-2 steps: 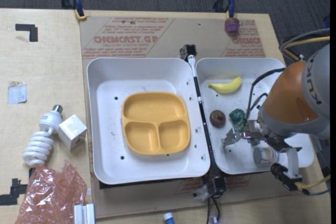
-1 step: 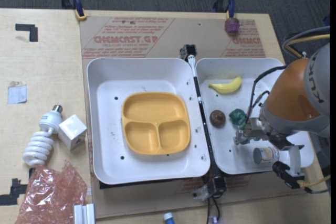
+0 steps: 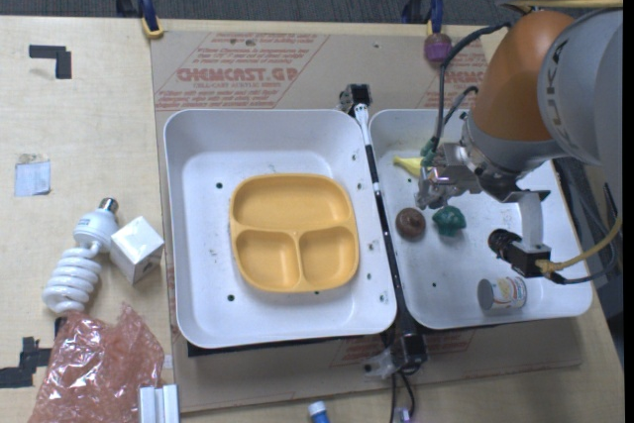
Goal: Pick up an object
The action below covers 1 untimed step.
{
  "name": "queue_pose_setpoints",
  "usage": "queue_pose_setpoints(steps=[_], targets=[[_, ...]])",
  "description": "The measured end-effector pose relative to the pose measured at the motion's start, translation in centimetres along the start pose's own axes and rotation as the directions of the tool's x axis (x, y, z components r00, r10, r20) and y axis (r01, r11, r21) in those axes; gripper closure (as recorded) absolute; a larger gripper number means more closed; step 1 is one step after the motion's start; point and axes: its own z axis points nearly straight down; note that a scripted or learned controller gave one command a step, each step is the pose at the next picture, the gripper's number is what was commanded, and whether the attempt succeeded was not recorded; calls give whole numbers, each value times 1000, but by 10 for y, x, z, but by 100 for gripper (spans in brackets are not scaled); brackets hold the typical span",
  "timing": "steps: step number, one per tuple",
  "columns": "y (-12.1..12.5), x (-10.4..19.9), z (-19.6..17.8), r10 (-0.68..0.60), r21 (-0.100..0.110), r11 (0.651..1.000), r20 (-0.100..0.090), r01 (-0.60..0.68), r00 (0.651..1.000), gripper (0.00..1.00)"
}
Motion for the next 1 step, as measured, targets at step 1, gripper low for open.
queue_pose_setpoints(steps=[1], targets=[[0, 0, 0, 0, 1, 1000, 0, 0, 1000, 0]])
